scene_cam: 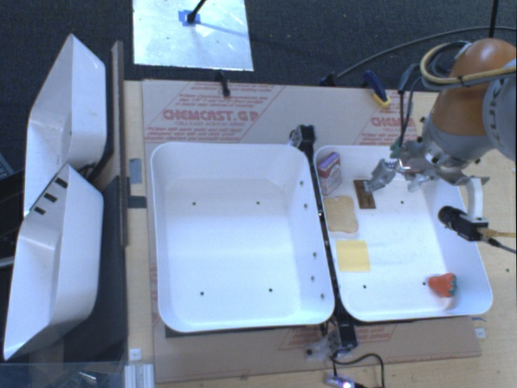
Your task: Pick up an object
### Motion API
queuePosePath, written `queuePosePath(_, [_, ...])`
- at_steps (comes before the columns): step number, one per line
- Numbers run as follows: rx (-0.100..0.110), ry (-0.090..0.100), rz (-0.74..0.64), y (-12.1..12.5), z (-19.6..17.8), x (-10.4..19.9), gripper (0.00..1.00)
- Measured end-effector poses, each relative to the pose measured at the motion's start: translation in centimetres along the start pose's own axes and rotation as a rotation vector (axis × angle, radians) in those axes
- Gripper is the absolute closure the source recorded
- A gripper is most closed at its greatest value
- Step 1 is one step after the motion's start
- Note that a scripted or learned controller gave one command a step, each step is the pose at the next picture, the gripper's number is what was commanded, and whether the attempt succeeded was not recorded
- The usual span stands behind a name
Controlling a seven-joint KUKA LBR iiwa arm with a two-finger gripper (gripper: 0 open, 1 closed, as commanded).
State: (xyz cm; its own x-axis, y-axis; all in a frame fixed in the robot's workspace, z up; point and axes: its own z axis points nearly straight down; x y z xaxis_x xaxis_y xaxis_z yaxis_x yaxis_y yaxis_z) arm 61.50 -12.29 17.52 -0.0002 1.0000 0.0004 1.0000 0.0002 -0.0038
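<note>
My gripper (378, 178) hangs over the back part of the right bin (404, 309), reaching in from the right under the grey wrist and orange band. A small brown block (365, 195) lies right at its tip, touching or just below it. I cannot tell whether the block is held. A small red and white carton (328, 171) stands to the gripper's left by the bin's wall. A tan slice (341, 214) and a yellow square (353, 255) lie flat in front of the carton. A red-orange object (442, 284) sits in the front right corner.
The left bin (174, 217) adjoins the right one along a black divider (319, 217). A black cylindrical part with a cable (458, 222) sticks out over the right bin's right side. Two spare white bins (56, 217) lean at the far left.
</note>
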Motion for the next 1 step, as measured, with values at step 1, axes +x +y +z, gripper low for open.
queuePosePath(1, [-0.001,0.000,0.000,-0.72,4.45,0.12,0.00])
